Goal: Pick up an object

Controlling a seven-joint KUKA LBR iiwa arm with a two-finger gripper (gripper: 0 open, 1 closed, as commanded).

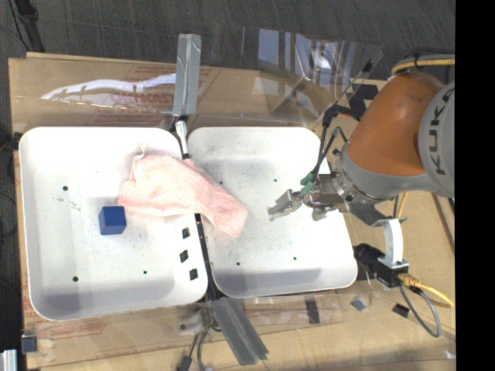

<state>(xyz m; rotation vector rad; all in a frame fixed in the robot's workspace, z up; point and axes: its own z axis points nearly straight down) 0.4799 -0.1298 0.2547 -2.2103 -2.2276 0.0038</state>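
Soft crumpled pink cloth [186, 192] draped over the divide between two smooth white bins, small blue cube [112, 219] in the left bin [46, 284], metal end effector [280, 205] over the right bin [309, 273], fingers apart, holding nothing

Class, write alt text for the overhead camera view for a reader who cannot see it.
A robot arm's gripper hovers over the right white bin. A pink cloth drapes across the divide between both bins, and a blue cube sits in the left bin.
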